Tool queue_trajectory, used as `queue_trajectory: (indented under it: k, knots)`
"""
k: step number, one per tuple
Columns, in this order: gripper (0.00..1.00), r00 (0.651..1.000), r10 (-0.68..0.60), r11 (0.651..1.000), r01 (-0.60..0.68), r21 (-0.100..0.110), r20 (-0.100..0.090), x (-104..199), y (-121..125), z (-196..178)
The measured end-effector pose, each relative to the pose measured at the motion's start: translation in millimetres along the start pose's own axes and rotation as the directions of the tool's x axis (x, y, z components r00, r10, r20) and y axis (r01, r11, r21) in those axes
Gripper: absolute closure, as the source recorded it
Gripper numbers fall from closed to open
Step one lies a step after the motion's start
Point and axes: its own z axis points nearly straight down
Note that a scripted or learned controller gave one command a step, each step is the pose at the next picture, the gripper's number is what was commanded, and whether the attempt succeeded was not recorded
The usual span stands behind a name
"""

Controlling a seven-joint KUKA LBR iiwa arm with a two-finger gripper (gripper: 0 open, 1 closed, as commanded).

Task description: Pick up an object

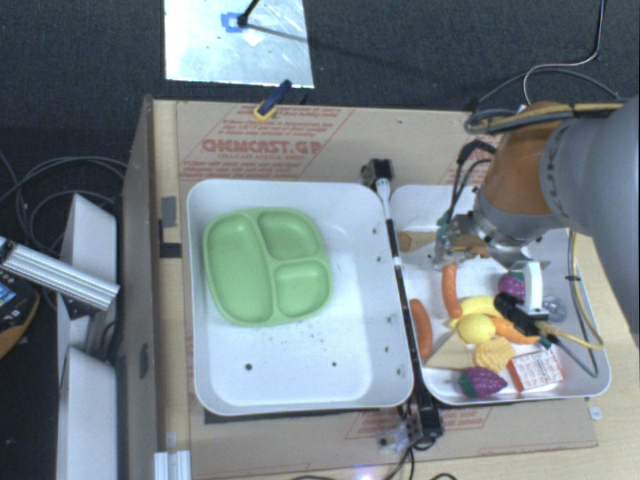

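Currently arm sits low over the right bin (pixel 415 206), gripper (pixel 452 250) at the far end of an orange sausage (pixel 450 288), probably lined up to grab it. Can't tell its state. Food pile clusters near-right.

Tool (pixel 452 251) above toy-filled right bin (pixel 420 206)
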Motion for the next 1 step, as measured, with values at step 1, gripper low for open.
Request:
queue_trajectory:
  k: [1]
  knots:
    - [1.00,1.000,-0.001,1.000,0.001,-0.002,-0.001,40.5,-16.3,-99.6]
